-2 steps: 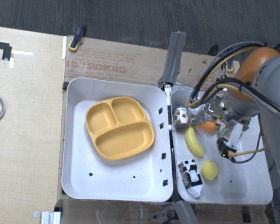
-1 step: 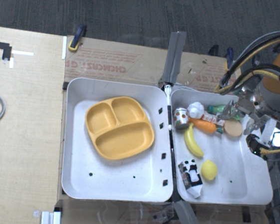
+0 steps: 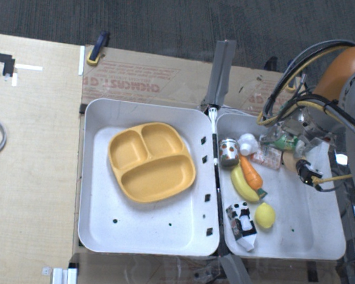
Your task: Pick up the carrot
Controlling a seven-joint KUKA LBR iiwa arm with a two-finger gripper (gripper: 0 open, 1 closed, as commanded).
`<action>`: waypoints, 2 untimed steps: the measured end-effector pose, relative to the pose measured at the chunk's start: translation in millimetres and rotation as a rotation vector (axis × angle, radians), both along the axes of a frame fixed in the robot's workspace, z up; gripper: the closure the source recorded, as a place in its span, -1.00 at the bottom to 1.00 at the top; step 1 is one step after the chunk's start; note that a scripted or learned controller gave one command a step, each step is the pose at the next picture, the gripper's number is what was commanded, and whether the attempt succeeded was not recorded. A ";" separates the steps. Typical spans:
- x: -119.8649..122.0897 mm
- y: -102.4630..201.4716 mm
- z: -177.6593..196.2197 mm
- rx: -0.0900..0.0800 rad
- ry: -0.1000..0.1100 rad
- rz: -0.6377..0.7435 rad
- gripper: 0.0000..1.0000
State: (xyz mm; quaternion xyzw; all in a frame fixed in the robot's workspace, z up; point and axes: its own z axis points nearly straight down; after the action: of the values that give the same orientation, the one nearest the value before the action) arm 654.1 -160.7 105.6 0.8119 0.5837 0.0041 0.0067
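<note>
The orange carrot [image 3: 251, 173] lies in the right bin [image 3: 306, 239] near its left wall, slanting from upper left to lower right with its green end at the bottom. It rests against a yellow banana [image 3: 242, 186]. My gripper [image 3: 287, 142] hangs over the bin's back part, up and to the right of the carrot and apart from it. Cables and the wrist crowd around it.
Around the carrot are a shiny metal can [image 3: 228, 152], a white ball [image 3: 247, 142], a pinkish packet [image 3: 266, 158], a lemon [image 3: 264, 215] and a black-and-white box [image 3: 242, 225]. The left bin [image 3: 92, 224] holds a yellow divided plate [image 3: 153, 161].
</note>
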 end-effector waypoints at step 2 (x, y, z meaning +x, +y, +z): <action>-40.9 65.8 -7.2 0.005 0.016 -0.113 -1.00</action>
State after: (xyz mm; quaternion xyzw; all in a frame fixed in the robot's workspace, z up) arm 613.3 -95.0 98.4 0.8436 0.5370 -0.0013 0.0004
